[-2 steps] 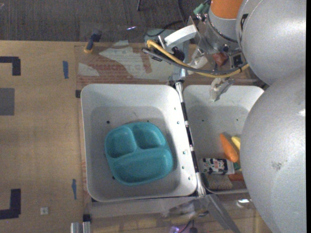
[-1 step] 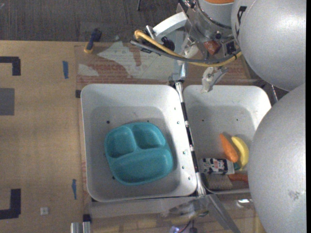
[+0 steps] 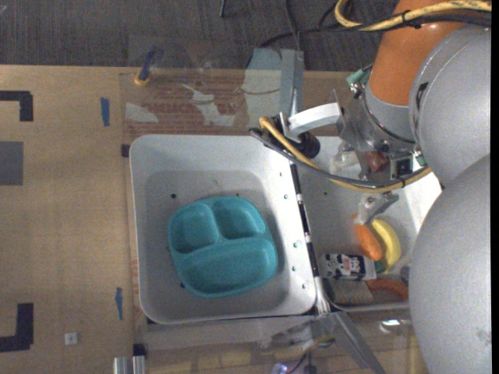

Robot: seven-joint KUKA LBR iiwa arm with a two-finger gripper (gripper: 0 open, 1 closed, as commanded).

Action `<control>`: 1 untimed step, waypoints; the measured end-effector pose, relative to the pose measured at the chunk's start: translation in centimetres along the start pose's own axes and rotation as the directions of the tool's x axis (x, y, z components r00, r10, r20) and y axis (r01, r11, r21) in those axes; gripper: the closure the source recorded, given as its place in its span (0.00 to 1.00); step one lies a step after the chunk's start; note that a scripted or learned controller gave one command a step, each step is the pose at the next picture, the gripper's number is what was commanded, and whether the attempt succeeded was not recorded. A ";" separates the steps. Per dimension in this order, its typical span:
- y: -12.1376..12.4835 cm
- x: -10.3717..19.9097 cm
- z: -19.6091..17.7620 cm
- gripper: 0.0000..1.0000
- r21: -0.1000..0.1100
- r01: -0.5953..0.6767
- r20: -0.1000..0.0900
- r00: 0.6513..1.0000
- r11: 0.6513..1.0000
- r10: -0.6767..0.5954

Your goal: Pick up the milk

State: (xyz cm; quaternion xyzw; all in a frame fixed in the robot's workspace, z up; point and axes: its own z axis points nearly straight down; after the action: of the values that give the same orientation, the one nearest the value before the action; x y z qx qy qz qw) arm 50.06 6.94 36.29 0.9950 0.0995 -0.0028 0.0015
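Lying on its side near the right bin's (image 3: 308, 209) front edge, long axis crosswise, the milk (image 3: 347, 266) sits just beyond the jaws, which hang empty above it.

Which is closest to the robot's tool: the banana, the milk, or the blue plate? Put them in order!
Measured from the tool in the camera view:
1. Banana, just below it in the right bin.
2. Milk, lower, near the right bin's bottom edge.
3. Blue plate, far left, in the other bin.
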 end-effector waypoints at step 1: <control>20.2 -1.2 -6.9 0.00 0.002 0.063 0.002 0.998 0.998 -0.063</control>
State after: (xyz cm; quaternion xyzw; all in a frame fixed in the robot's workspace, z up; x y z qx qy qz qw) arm 52.91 -13.12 43.26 0.9914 0.1308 -0.0039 0.0007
